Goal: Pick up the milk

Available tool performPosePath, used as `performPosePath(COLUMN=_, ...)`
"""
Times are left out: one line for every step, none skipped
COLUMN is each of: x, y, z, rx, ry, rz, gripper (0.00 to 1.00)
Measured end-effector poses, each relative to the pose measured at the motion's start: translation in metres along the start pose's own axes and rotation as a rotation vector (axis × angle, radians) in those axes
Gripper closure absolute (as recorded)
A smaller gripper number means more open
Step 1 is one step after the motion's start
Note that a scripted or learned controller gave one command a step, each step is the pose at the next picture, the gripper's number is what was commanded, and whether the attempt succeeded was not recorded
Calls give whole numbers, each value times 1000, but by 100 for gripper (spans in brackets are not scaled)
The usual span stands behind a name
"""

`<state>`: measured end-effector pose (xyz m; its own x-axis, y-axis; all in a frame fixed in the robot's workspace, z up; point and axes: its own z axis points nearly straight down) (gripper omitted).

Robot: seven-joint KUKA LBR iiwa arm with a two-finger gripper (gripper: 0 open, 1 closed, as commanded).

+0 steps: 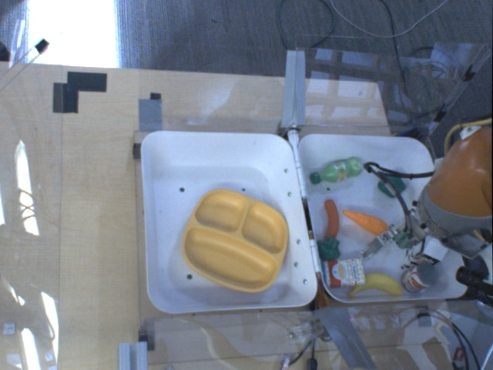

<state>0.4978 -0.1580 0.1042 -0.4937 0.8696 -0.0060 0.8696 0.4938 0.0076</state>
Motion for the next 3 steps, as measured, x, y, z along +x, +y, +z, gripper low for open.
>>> performPosePath(x=35, y=41, z=3, rx=-6, ry=-18, rz=-159, gripper=0)
performPosePath(x=-25, y=-10, z=-33, rx=3, ry=2, rz=-235, gripper=0)
performPosePath(x=-39, y=-28, z=16, rx=-1, ry=0, rz=-304, gripper=0)
